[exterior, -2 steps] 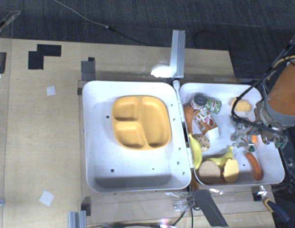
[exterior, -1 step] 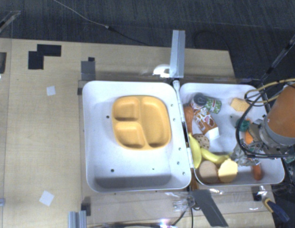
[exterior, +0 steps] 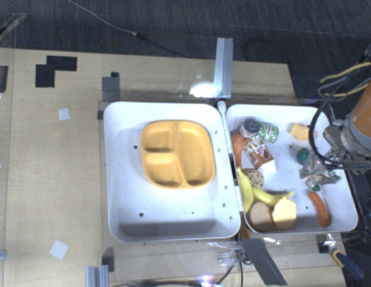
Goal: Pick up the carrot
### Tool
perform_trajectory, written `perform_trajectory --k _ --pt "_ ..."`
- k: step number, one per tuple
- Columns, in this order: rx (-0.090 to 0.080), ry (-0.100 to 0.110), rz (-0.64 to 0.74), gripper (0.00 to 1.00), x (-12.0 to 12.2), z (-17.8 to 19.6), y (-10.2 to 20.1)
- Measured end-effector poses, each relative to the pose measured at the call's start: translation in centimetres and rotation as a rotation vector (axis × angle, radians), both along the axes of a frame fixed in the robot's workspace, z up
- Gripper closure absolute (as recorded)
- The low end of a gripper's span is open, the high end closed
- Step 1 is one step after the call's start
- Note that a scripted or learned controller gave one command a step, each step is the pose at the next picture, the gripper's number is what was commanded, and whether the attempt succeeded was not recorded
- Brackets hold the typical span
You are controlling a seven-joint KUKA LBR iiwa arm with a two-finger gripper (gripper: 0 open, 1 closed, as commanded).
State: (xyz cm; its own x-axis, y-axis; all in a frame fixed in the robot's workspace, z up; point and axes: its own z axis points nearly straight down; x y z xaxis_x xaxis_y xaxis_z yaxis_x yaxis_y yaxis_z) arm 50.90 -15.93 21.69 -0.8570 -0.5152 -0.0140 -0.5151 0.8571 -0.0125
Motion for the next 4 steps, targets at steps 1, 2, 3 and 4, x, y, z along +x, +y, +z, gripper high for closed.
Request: perform_trajectory --k 1,2,3,4 --pt "0.004 0.016 0.181 1.00 0.9 -11.7 -2.2" --pt "-0.009 0.004 0.531 1.00 1.5 -12.6 -1.1" --pt "-0.017 0.007 1.057 1.00 1.3 -12.7 -4.7" --pt "-0.020 -0.002 1.053 1.00 1.6 -11.5 -4.6"
